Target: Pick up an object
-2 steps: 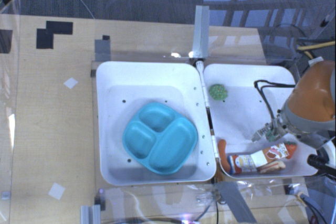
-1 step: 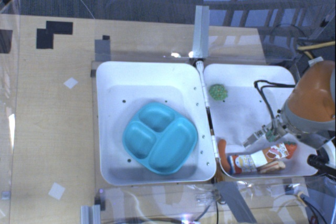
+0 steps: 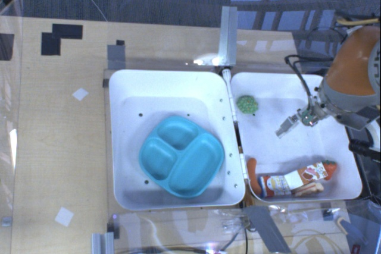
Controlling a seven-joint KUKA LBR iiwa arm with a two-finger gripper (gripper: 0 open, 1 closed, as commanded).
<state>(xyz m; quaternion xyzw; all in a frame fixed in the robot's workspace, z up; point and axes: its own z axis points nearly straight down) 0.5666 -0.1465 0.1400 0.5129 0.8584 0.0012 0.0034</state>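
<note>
In the right bin (image 3: 280,149) a small green bumpy ball (image 3: 247,104) lies near the back left corner. Along the front wall lies a white and orange packet (image 3: 293,179), with a red sausage-shaped piece (image 3: 252,171) at its left end and an orange carrot-like piece (image 3: 328,169) at its right. My gripper (image 3: 296,121) hangs over the middle of the right bin, right of the ball and behind the packet, tilted toward the left. Nothing shows in its grasp. The left bin (image 3: 134,92) holds a blue divided plate (image 3: 181,155).
A thin wall (image 3: 235,134) divides the two bins. The orange-banded arm (image 3: 354,71) covers the right bin's back right corner. A metal post (image 3: 228,35) stands behind the bins. Black markers lie on the wooden bench at far left.
</note>
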